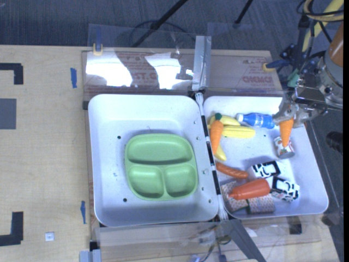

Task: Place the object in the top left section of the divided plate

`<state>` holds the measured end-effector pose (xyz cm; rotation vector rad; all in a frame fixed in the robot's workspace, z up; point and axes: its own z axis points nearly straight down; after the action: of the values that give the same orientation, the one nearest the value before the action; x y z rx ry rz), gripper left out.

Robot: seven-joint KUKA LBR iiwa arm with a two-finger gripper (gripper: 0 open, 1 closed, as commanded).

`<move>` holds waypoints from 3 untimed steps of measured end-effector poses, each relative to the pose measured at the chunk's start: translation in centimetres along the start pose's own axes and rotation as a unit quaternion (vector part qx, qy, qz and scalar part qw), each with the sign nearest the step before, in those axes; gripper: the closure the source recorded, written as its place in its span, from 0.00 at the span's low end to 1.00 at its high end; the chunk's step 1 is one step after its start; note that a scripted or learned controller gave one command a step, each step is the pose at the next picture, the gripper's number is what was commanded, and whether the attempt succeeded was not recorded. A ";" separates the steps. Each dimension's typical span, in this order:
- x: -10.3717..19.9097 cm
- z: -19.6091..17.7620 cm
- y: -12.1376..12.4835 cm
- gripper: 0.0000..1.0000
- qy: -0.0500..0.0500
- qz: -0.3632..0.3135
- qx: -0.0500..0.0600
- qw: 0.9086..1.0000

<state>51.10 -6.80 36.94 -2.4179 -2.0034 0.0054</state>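
Two white bins are set side by side on the desk (pixel 38 162), the left bin (pixel 103 146) bearing the green divided plate (pixel 161 165) and the right bin (pixel 311 162) heaped with toys. At right, an orange cone-like object (pixel 286 130) hangs beneath the tool (pixel 290 113); whether it is clamped cannot be told.

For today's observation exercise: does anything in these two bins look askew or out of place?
Nothing is spilled or damaged. The toy food is jumbled in the right white bin, one orange carrot propped against the divider, while the green divided plate lies flat.
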 end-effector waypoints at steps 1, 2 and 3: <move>-2.9 14.1 -1.3 1.00 0.001 -0.029 -0.001 1.000; -2.9 13.2 -1.2 1.00 0.001 -0.029 -0.002 1.000; -4.1 24.5 -1.3 1.00 0.002 0.007 -0.015 1.000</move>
<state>48.94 -10.65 12.50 -2.4482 -1.9986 -0.0276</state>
